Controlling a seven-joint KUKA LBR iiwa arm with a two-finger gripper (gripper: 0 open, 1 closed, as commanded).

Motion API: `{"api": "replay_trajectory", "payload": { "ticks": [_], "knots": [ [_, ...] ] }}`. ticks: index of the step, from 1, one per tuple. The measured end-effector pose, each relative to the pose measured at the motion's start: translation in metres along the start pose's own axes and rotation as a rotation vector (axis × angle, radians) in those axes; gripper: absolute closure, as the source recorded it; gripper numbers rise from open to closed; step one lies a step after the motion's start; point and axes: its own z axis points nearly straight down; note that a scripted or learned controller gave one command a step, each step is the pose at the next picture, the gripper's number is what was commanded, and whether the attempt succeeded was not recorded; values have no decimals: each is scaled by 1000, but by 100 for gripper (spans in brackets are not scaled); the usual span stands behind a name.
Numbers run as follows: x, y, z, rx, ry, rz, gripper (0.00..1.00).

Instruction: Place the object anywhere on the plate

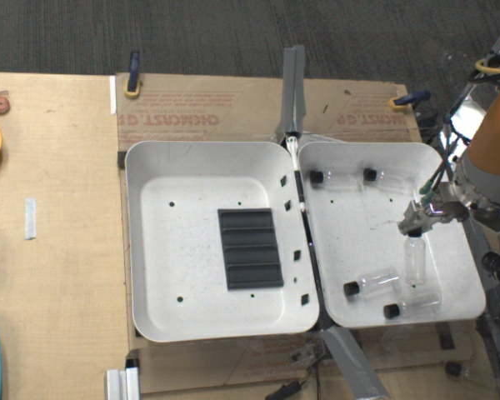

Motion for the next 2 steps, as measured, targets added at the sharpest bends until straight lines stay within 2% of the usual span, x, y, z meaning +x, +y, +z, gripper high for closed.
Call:
{"api": "replay_trajectory", "payload": {
  "ticks": [1,2],
  "knots": [
    [71,44,23,-3,3,-206,100],
    [149,64,2,-4,3,-287,100]
  ]
}}
